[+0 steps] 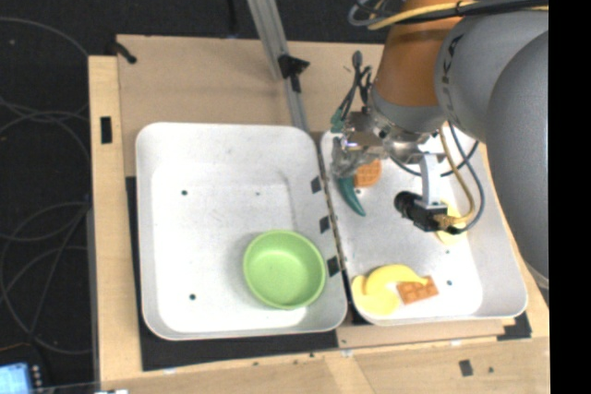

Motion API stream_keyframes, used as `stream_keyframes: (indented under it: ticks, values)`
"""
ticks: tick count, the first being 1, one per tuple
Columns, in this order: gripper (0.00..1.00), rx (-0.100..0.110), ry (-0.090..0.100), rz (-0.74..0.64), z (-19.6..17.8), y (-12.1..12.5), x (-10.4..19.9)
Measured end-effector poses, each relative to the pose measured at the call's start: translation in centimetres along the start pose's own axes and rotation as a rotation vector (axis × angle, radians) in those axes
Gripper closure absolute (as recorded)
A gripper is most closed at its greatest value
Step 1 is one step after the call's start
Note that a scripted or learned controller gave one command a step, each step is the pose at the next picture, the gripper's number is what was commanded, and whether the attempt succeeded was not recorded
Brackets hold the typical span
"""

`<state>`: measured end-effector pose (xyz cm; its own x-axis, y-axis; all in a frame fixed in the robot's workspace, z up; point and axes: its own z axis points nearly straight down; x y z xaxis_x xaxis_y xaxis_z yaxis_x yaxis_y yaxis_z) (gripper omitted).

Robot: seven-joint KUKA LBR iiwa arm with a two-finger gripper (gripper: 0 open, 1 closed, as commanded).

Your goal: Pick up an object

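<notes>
Teal object half hidden under hand

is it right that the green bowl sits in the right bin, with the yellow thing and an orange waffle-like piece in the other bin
Not quite. The camera view shows the green bowl in the left bin, near its front right corner. The yellow thing and the orange waffle-like piece lie in the other bin, the right bin.

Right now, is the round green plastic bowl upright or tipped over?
Upright. The round green plastic bowl sits in the left shallow white bin with its open mouth facing up; its rim and inner floor are visible, with nothing inside.
</notes>
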<state>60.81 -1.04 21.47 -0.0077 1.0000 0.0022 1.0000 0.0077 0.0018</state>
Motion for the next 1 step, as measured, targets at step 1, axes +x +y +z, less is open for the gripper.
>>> stream_keyframes:
  ticks: [1]
  values:
    - [1.00,-0.001,0.000,-0.001,-1.63,0.99,5.57]
